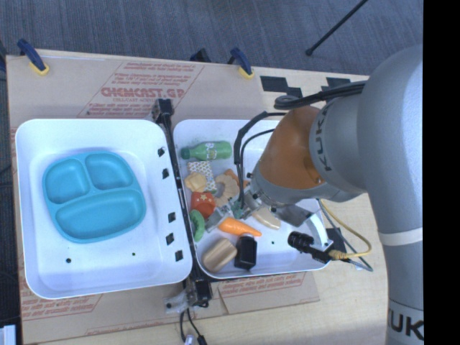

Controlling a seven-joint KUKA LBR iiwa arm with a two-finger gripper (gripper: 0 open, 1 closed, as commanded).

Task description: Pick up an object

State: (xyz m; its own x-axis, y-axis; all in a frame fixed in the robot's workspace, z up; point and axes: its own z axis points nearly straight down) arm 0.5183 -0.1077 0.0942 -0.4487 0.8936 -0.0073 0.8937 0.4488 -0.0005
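Note:
The right bin (287, 264) holds a heap of toy food along its left side. A green bottle (206, 150) lies at the back, with a red tomato (203, 203) and an orange carrot (239, 228) nearer the front. My gripper (241, 207) reaches down into the middle of the heap, just above the carrot and right of the tomato. The arm's orange band and grey wrist cover most of it. No object is seen lifted out of the heap.
A tan wooden cylinder (219, 254) and a black block (246, 252) lie at the right bin's front. A pale flat piece (270, 220) sits beside the carrot. The left bin (29, 214) holds a blue divided plate (93, 192).

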